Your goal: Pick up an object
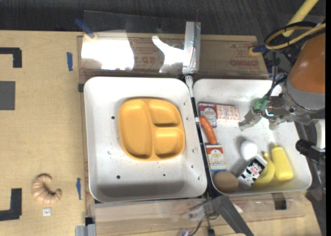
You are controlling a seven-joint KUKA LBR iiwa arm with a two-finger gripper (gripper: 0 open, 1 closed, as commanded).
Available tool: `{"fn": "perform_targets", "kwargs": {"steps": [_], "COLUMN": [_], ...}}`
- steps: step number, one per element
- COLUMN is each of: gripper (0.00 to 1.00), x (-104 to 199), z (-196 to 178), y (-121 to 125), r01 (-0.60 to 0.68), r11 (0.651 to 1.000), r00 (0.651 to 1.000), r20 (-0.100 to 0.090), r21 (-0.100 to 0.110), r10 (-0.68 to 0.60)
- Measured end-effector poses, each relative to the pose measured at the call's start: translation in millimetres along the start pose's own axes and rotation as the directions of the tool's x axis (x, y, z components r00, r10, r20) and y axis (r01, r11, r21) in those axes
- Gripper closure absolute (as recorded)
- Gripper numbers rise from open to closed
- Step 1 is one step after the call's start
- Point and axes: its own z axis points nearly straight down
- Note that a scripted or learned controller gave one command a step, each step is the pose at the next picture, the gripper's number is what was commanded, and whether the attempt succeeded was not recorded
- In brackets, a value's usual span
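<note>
Objects: two cartons, one carrot

The right bin has bare floor in its far middle and around the gripper. Its left side is lined by a carton, carrot and box. Near the front, a kiwi, white ball, banana and yellow bottle crowd together. The left bin is open around the central yellow tray. A clear wall stands at the far edge.
</note>
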Motion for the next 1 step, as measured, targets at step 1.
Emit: {"fn": "perform_targets", "kwargs": {"steps": [1], "gripper": [0.0], "x": [-57.2], "z": [107.5], "y": [-37.5], "r01": [0.089], "r11": [0.996], "r00": [0.996], "r20": [-0.005], "r21": [-0.018], "r10": [-0.089]}}
